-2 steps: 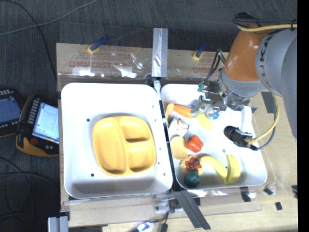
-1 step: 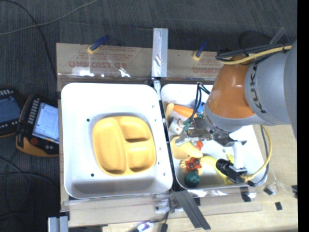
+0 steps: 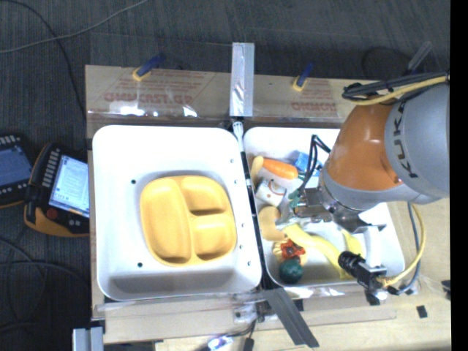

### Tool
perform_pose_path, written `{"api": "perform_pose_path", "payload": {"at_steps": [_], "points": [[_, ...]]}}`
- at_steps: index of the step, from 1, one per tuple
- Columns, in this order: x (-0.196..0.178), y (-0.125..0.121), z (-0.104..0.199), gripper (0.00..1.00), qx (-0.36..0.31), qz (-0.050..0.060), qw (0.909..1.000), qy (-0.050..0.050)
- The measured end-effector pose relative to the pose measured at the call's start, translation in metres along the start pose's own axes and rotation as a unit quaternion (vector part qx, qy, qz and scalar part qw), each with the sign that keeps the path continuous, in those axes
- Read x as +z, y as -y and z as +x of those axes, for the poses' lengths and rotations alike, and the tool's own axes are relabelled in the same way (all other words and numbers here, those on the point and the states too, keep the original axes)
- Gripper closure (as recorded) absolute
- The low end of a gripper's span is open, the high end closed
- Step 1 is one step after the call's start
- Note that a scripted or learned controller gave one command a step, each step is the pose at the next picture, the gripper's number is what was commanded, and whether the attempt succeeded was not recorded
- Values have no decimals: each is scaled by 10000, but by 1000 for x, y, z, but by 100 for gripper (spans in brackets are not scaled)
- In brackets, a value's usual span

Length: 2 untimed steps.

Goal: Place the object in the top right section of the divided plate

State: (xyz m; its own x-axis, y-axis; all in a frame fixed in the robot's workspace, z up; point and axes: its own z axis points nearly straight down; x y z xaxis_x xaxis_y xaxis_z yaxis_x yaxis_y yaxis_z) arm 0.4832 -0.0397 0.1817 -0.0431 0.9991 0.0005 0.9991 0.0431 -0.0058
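A yellow divided plate (image 3: 189, 219) lies in the left white bin (image 3: 117, 159). It has one long section on the left and two smaller ones on the right; all are bare. My gripper (image 3: 306, 209) hangs over the middle of the right bin (image 3: 391, 240), above a pile of toy food. Around it lie an orange carrot (image 3: 281, 169), a white cup (image 3: 271, 189), a beige piece (image 3: 268, 223), a yellow banana (image 3: 316, 244), a red piece (image 3: 291, 251) and a dark green piece (image 3: 292, 271). The wrist hides whatever lies directly under it.
The grey and orange arm (image 3: 380, 159) covers the right bin's right half. A blue item (image 3: 302, 159) peeks out beside the carrot. A metal divider (image 3: 248, 196) separates the bins. A handheld pendant (image 3: 58, 192) sits on the floor to the left.
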Motion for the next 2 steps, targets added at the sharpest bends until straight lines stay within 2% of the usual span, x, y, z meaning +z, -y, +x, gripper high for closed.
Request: {"api": "perform_pose_path", "payload": {"at_steps": [1,2], "points": [[0,-3,52,100,-571,-5,9984,3],[-49,-3,48,100,-1187,-16,9929,3]]}}
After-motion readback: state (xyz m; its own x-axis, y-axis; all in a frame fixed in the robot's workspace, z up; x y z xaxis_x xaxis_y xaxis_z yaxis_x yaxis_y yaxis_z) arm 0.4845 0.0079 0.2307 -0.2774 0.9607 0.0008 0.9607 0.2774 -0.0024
